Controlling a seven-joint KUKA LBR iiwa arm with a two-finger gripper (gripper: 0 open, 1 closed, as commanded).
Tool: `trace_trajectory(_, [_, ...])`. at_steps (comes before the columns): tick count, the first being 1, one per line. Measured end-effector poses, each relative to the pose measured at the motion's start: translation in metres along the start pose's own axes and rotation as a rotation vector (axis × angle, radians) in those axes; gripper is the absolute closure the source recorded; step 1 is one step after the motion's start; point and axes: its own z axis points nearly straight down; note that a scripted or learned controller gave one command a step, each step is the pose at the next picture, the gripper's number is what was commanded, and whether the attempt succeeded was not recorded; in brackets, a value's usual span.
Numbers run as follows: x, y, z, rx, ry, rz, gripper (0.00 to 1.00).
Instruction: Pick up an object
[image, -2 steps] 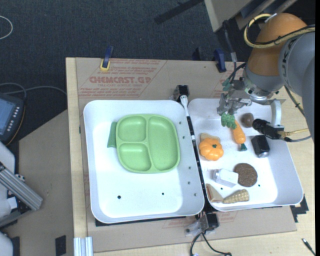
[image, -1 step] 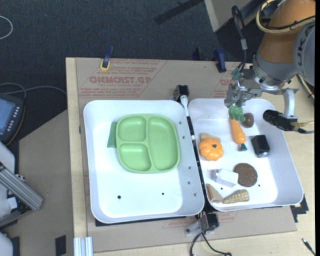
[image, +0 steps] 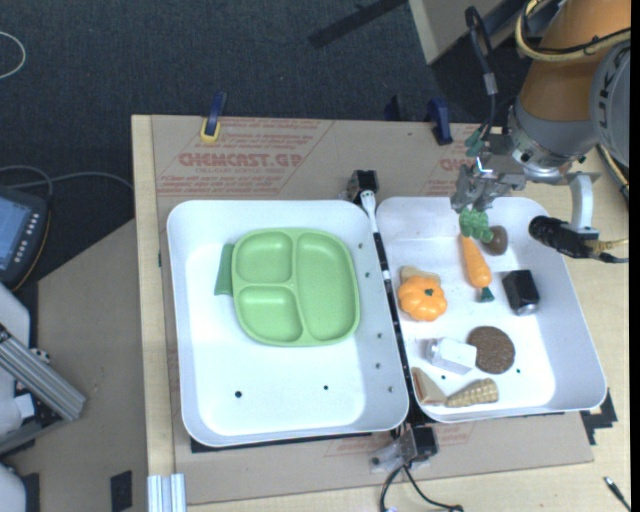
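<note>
My gripper (image: 476, 198) hangs over the far edge of the right bin (image: 574, 330), directly above a small green leafy toy (image: 474, 222). The green toy touches or sits just under the gripper's tip; I cannot make out a grasp. Right beside it lie a brown lump (image: 497, 239) and an orange carrot (image: 475, 262). Further into the bin are an orange pumpkin (image: 422, 299), a black block (image: 520, 290), a round brown cookie (image: 492, 349), a white-grey piece (image: 449, 355) and a waffle cone (image: 471, 393).
The left bin (image: 195, 330) holds a green divided plate (image: 296, 286). A black clamp (image: 363, 184) sits at the far end of the seam between the bins. The arm's orange band (image: 565, 70) and cables stand at the upper right.
</note>
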Motion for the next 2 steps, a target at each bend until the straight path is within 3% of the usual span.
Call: trace_trajectory(2, [0.090,-0.051,0.015,0.008,0.003,-0.003,1.00])
